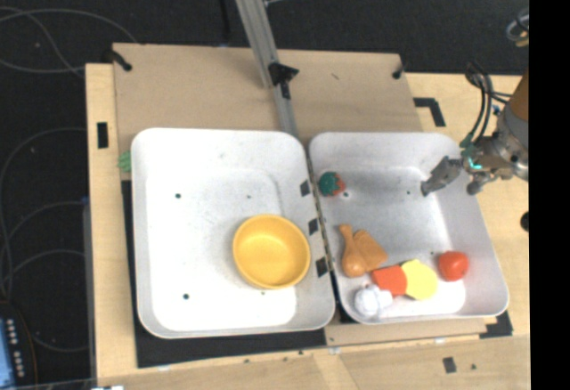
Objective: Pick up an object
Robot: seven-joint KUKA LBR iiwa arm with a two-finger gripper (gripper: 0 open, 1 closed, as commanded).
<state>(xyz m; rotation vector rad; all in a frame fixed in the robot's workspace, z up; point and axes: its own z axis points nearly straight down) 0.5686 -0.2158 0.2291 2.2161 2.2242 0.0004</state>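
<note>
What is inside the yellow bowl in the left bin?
The yellow bowl stands alone in the left bin, and its visible inside holds nothing. The bin floor directly under the bowl is covered, so it cannot be checked.

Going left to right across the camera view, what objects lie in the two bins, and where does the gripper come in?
yellow bowl → green and red ball → tan chicken-leg toy → yellow piece → red ball → gripper, at the right bin's far right edge.

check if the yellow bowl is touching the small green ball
Apart. The camera view shows the yellow bowl in the left bin and the green ball in the right bin.
</note>
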